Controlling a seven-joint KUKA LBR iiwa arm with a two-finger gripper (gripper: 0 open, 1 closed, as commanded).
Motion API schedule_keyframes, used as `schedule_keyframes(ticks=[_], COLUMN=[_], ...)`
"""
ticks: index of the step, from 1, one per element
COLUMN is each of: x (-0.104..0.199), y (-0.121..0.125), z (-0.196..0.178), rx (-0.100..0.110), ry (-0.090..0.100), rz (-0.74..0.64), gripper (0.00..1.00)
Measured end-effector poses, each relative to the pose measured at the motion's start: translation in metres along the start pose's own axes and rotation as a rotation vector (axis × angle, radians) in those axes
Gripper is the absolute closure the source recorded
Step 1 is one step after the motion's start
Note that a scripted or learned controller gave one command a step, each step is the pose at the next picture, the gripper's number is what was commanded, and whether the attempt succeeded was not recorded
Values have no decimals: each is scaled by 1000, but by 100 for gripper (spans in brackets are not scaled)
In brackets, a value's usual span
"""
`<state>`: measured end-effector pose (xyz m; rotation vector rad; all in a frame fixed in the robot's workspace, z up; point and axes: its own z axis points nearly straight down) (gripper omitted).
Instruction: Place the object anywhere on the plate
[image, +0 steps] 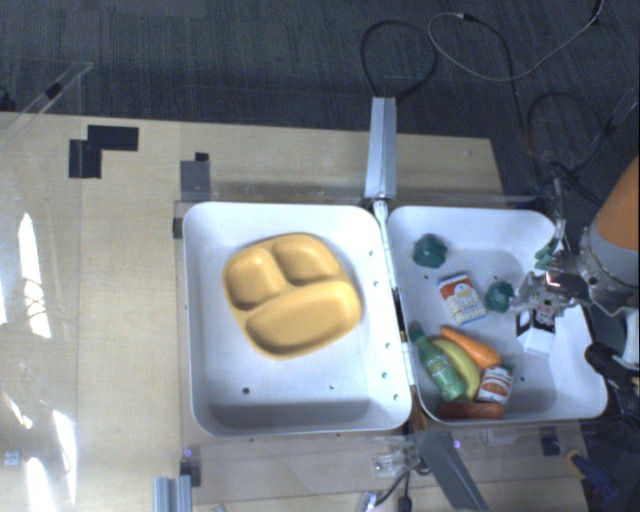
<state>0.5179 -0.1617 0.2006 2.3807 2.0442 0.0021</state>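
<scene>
Camera view: arm cut off at right edge, gripper low over right bin, too small and blurred to tell the pincer's state. Smooth yellow plate, three rounded compartments, alone in left bin. Heaped by right bin's near wall: carrot, banana, green bottle, can; elsewhere a small carton, two teal lumps.

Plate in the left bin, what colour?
Yellow, a mustard shade, with three compartments. The plate shows best in the camera view, in the left bin.
</scene>
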Motion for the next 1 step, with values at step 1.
schedule_keyframes(ticks=[1], x=[-3], y=[51], z=[77], rx=[-1], ry=[1], rz=[-18], gripper=[100])
